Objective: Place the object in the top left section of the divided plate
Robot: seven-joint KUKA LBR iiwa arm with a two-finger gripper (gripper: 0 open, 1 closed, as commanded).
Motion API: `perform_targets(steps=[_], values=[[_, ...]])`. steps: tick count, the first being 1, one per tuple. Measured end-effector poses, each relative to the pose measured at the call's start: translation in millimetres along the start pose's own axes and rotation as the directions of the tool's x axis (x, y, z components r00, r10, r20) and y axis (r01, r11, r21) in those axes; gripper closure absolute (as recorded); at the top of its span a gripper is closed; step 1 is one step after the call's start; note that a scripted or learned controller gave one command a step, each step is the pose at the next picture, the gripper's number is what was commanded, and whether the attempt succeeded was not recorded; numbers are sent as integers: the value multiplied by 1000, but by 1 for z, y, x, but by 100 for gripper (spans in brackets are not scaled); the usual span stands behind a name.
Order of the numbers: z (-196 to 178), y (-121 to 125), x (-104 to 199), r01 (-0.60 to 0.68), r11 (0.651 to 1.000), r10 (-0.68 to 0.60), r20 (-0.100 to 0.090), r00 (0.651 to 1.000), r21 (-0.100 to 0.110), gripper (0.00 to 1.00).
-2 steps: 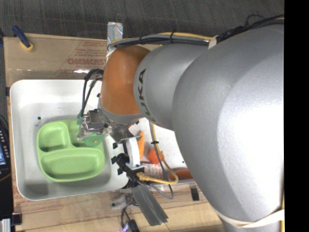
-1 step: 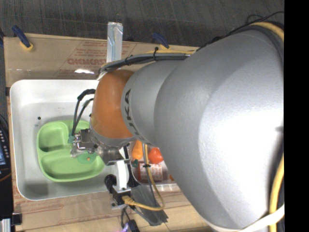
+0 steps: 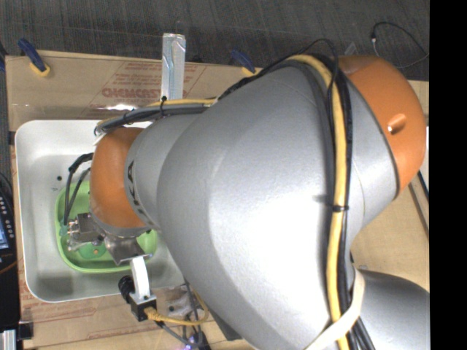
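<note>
While arm (image 3: 292, 210) fills most of view from right, wrist end with orange band (image 3: 113, 184) hangs low over left white bin (image 3: 33, 195); green divided plate (image 3: 73, 257) lying in bin toward its near edge, mostly covered by wrist; gripper (image 3: 91, 235) directly above plate, state cannot tell; object hidden, place on plate cannot tell; blue clamps (image 3: 33, 57) gripping far edge of cardboard (image 3: 95, 79) behind bin; black and yellow cables (image 3: 339, 159) running along arm

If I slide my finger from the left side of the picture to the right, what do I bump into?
White bin → green plate → orange band above the wrist → big grey arm.
</note>
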State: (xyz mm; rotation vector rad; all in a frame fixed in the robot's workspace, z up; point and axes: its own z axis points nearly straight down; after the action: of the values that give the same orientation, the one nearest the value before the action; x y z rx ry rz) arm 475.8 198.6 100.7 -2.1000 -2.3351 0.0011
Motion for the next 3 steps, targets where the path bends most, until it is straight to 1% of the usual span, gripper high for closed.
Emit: perform_targets(steps=[1, 2, 3], values=[[-6, 127, -30, 156, 986, -155, -15, 988, 64, 100], [1, 64, -84, 277, 961, -277, 4, 961, -19, 100], [-92, 68, -162, 351, 936, -351, 2, 936, -1, 100]])
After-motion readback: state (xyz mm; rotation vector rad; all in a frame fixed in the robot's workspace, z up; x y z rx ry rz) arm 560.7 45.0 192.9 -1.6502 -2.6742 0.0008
